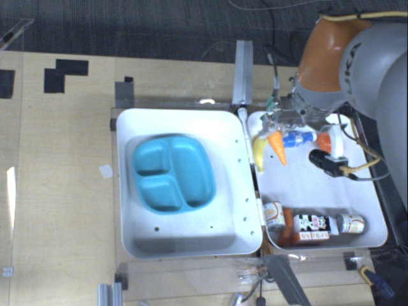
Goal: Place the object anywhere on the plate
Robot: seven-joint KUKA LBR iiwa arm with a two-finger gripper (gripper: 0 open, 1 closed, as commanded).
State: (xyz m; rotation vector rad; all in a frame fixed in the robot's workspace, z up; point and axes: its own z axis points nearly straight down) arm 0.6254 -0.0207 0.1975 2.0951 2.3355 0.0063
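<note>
hovering over the right bin [376, 231], the claw [273, 123] grips an orange carrot [276, 146] above the banana [259, 153].

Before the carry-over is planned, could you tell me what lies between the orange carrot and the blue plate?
In the camera view, the yellow banana and the two bins' adjoining rims lie between the carrot and the plate.
</note>
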